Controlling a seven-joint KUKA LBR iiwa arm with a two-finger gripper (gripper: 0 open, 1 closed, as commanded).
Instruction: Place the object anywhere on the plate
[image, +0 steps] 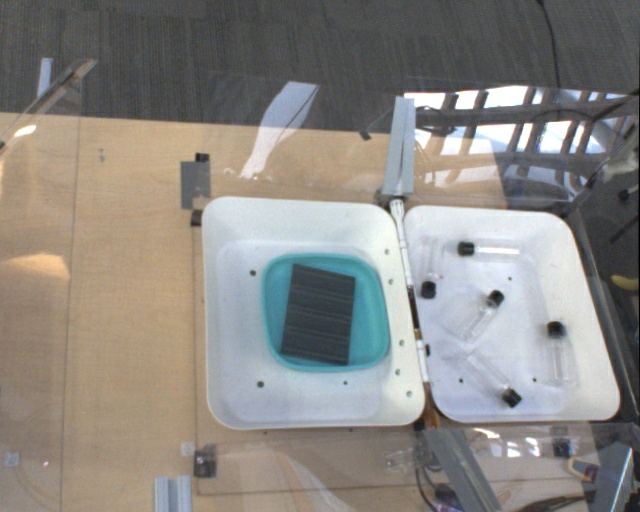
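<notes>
Slab (319, 314), dark grey and rectangular, is lying flat on the teal plate (272, 300), roughly centred and turned slightly off square to the bin walls. Fine parallel ribs are running across its top from side to side. All four corners are sitting inside the plate's rim, with teal showing around every edge. Any label or print on it is too small to tell.

The plate is sitting in the middle of the left bin (230, 390), a rounded-square dish with a raised lip. Small dark dots are showing on the bin floor around it; what they are is unclear.

The right bin (590, 390) is holding several clear vials with black caps, scattered and well apart. One vial (492, 248) is lying along the far side, and another vial (560, 355) is lying near the right wall. The glass bodies are blending into the white floor, so the caps are reading far better than the outlines. Writing on them cannot be made out.

The two bins are touching along a shared middle edge on the wooden bench (100, 300). Glare is washing over a metal frame (520, 110) at the top right, and cables at the bottom edge are being cut off.

Whether the gripper is grasping or released cannot be told.
</notes>
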